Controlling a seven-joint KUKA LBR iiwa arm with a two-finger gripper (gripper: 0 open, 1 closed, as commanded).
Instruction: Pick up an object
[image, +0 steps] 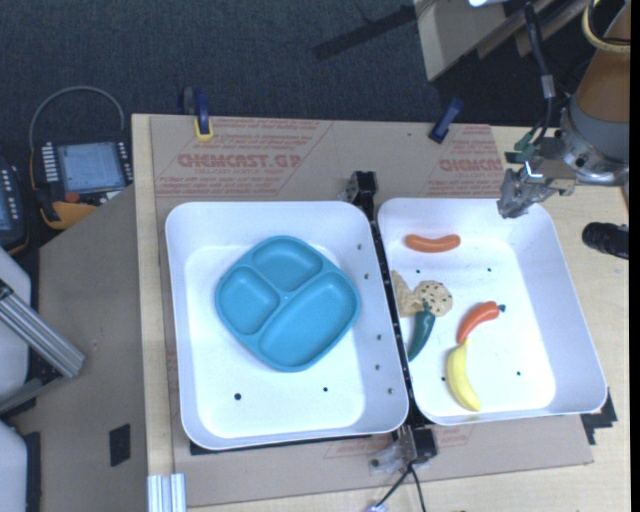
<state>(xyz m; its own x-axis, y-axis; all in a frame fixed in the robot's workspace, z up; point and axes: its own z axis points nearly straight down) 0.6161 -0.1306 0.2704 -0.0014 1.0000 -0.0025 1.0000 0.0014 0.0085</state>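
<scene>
The grey metal two-finger claw (515, 200) hangs over the far right corner of the right-hand shallow white bin (560, 300); whether it is wide or narrow cannot be told, and nothing shows in it. Within that bin lie an orange sausage (432, 242) at the far side, a speckled round cookie (430, 297) beside a dark green pepper (421, 333), an orange-red pepper (477, 320) and a yellow banana (461, 377) nearest. The left white bin (200, 380) holds a blue plastic divided plate (287, 301).
</scene>
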